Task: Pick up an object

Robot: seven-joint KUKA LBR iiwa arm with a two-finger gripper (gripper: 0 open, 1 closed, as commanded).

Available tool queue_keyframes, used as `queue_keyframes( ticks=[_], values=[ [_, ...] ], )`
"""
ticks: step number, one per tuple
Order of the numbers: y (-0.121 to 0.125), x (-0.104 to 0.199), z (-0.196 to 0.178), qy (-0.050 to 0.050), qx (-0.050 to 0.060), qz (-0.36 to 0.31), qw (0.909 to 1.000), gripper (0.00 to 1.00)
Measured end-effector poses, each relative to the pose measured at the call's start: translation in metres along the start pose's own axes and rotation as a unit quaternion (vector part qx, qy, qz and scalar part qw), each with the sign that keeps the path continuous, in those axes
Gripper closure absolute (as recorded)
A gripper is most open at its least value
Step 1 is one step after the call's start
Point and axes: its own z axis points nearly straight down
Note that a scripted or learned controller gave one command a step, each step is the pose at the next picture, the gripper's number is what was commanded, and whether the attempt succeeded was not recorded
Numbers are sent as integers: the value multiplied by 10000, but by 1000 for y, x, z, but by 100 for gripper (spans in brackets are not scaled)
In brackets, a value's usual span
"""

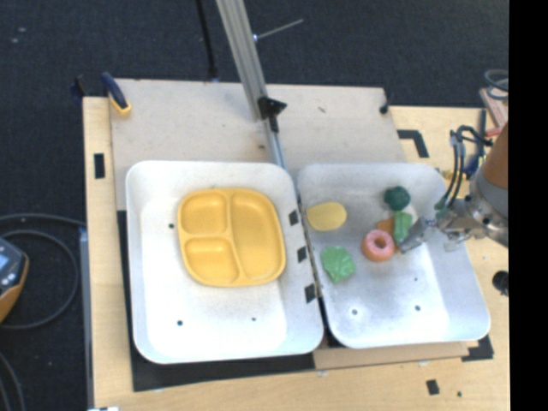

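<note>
The right bin [445,306] holds several small objects. A pale yellow oval [326,216] lies at its left. Below that sits a light green lump [338,265]. A pink ring [378,246] rests near the middle, with an orange piece [385,227] just behind it. A dark green object [396,198] sits further back. A small green piece [402,224] stands right of the ring. My gripper [414,236] reaches in low from the right, its tip right beside the small green piece and the pink ring. Nothing visibly hangs from it.
The left bin [154,315] bears a yellow divided plate [231,235]. A metal pole [244,50] rises behind the bins, from the seam between them. The grey arm [479,212] and its cables hang over the right bin's right rim.
</note>
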Motion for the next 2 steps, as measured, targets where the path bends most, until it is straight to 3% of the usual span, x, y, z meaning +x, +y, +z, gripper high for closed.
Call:
queue_keyframes(
  ticks=[1, 2],
  values=[
    [3, 0, -6, -15, -57, -14, 10000, 0],
    [8, 1, 56, -11, -39, -11, 10000, 0]
  ],
)
